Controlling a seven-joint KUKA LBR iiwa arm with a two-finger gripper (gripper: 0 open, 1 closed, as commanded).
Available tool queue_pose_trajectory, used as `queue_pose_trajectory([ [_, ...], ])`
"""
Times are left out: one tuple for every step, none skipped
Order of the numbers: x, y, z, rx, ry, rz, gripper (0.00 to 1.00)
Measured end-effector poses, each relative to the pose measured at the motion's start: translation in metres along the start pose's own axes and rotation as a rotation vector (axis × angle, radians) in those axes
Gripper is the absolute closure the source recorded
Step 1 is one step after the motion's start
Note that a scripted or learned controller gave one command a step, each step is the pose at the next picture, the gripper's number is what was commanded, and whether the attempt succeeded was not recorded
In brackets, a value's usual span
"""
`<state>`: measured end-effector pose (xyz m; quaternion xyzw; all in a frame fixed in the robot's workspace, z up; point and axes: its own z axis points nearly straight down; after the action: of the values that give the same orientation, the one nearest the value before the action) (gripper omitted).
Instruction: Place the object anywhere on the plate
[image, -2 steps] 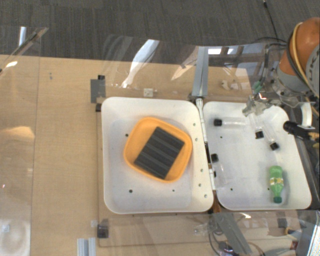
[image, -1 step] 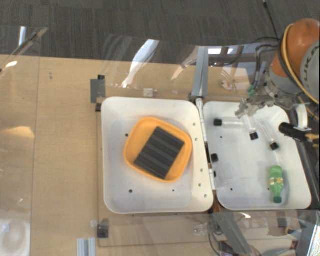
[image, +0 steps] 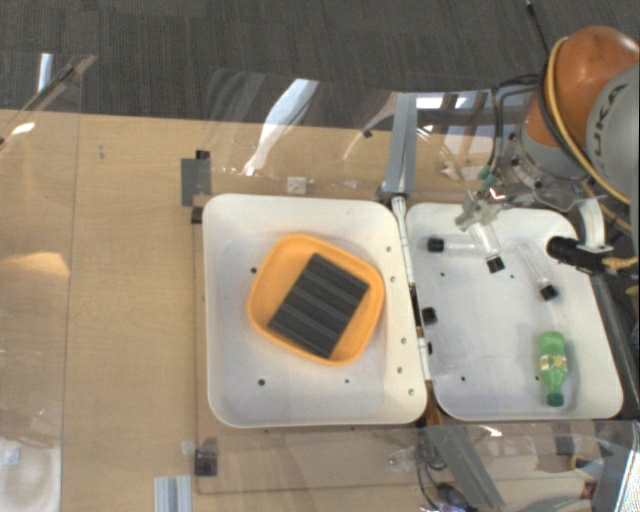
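Note:
A small green bottle (image: 552, 368) lies on its side in the right bin, near the front right corner. In the left bin sits an orange plate (image: 262, 296) with a dark grey ridged slab (image: 320, 305) lying on it. My gripper (image: 492, 262) hangs over the back half of the right bin, well behind and left of the bottle. Its clear fingers with black tips stand apart, open, with nothing between them.
The two white bins meet at a raised divider (image: 412, 300) with black clips. A grey post (image: 400, 150) rises behind the bins. The grey and orange arm (image: 590, 90) and its cables fill the back right corner. A clear screen stands along the bench's back.

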<state>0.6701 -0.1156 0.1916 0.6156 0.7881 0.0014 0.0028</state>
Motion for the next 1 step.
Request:
queue_pose_trajectory([
  [-0.0044, -0.0013, -0.0025, 0.002, 0.000, -0.052, 1.00],
])
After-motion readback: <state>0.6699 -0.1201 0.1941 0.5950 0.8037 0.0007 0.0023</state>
